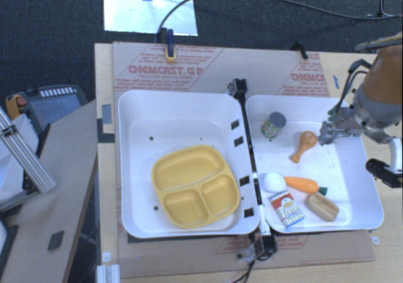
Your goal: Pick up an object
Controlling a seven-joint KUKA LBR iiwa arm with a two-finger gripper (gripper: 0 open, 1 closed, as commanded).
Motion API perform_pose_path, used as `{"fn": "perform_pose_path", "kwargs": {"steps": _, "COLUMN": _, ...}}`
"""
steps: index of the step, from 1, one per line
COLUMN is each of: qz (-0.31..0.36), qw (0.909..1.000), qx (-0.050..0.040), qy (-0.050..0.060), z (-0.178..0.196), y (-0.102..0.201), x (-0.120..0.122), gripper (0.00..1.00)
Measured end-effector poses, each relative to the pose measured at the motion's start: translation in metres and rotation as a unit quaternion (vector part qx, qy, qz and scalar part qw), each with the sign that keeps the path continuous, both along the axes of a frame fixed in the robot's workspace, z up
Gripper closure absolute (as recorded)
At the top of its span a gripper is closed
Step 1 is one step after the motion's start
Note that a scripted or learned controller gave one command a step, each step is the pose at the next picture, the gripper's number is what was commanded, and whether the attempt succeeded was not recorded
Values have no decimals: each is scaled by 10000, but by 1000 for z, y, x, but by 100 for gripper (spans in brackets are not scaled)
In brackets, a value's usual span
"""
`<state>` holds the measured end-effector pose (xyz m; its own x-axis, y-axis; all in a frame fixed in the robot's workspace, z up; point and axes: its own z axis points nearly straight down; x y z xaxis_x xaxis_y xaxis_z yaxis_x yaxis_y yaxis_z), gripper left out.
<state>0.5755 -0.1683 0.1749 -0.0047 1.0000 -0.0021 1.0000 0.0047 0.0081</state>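
Note:
The right bin [362,215] holds a small tin can [273,125], a toy chicken drumstick [305,145], a white egg [274,182], an orange carrot [303,184], a red and white carton [287,208] and a brown bread roll [322,207]. My gripper [329,132] hangs at the bin's right side, just to the right of the drumstick's thick end. Nothing shows between its fingers.
The left bin [135,118] holds a yellow divided tray [196,184]. A black divider [247,149] runs between the bins. A cable clamp [170,45] sits at the bench's back edge. A teach pendant [47,108] lies at the left.

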Motion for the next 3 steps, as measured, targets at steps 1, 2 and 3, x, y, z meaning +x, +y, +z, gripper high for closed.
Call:
{"fn": "perform_pose_path", "kwargs": {"steps": 1, "qz": -4, "qw": 10000, "qx": 3, "qy": 14, "z": 32, "y": 0, "x": 1, "gripper": 100}}
{"fn": "perform_pose_path", "kwargs": {"steps": 2, "qz": 19, "qw": 10000, "qx": 18, "qy": 34, "z": 27, "y": 46, "x": -5, "gripper": 100}}
{"fn": "perform_pose_path", "kwargs": {"steps": 3, "qz": 22, "qw": 10000, "qx": 22, "qy": 33, "z": 40, "y": 94, "x": -20, "gripper": 100}}
